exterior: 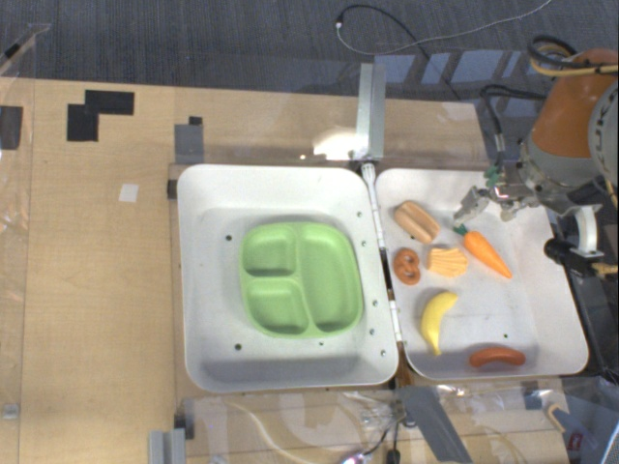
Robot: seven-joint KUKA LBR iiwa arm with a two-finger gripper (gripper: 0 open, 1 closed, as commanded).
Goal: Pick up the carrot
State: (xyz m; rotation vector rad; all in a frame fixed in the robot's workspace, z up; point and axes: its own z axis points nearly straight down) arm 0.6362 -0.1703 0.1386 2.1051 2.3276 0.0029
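**Gripper at carrot's green end; no grasp made**

The gripper (pixel 471 206) hangs over the far part of the right bin (pixel 571 356), its fingers spread and empty. The tips stand just beside the green top of the carrot (pixel 486 252), which lies flat on the bin floor, pointing away toward the near right. Whether a fingertip touches the green end cannot be told.

Around the carrot: a yellow ridged piece (pixel 448 262) lies just to its left, near but apart. A hot dog bun (pixel 416 221) sits further left, a pretzel (pixel 407 266) below that, a banana (pixel 436 320) nearer the front, and a sausage (pixel 497 358) at the front edge. The left bin (pixel 193 259) holds a green tray (pixel 301 278).

Assessment: the gripper sits too far toward the stem. A sound pick, in my judgement, needs the fingers shifted along the body to its thick orange part, turned to straddle it across its width, then lowered before closing. Risk: the tapered shape may slip out, and the ridged piece may be nudged.
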